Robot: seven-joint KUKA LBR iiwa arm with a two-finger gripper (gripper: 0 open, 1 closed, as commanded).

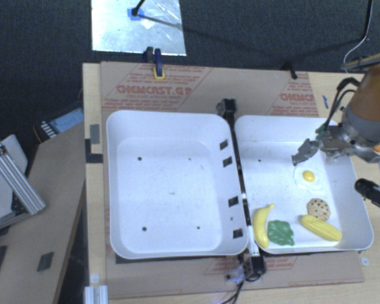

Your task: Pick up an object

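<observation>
A fried egg (pixel 307 177) is seen in the right bin (pixel 266 138), with a cookie (pixel 317 208), corn cob (pixel 321 228), banana (pixel 261 225) and green leaf (pixel 280 232) nearer. The gripper (pixel 302 154) is poised just beyond the egg; nothing is seen held, and its opening cannot be told.

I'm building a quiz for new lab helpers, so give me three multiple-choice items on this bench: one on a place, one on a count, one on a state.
1. Which bin holds the toy food?
A. the left bin
B. the right bin
C. both bins

2. How many toy foods lie there?
A. three
B. five
C. seven

3. Where is the gripper?
A. above the fried egg
B. resting on the banana
C. over the left bin

Key: 
1 B, all lie in the right bin. 
2 B: fried egg, cookie, corn cob, banana, green leaf. 
3 A, the gripper hangs just above the egg.
</observation>
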